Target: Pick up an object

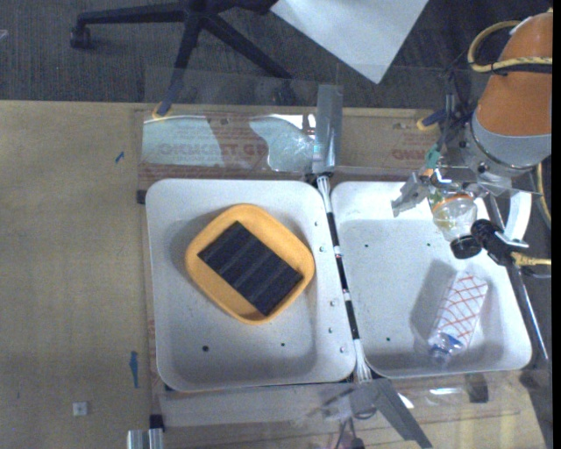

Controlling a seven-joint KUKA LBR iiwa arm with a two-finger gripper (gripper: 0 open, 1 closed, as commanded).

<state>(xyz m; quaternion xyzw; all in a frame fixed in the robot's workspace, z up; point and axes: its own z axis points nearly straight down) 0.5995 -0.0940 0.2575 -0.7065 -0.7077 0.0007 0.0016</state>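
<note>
- Reaching in over the tabletop's (70, 263) far right corner, the grey and orange arm (517, 88) hangs above the right bin (386, 289), its gripper (451, 206) near that bin's far edge.
- Whether the fingers are spread or closed cannot be told.
- A taped cardboard strip (210, 145) lies just beyond both bins; an office chair base (175, 26) stands on the floor behind.
- The left bin (175, 351) holds a yellow sponge with a dark ribbed face (250, 263), lying flat at its middle.
- A clear plastic bottle (456, 317) with a red-and-white checked label and blue cap lies on its side by the right bin's near right corner.
</note>
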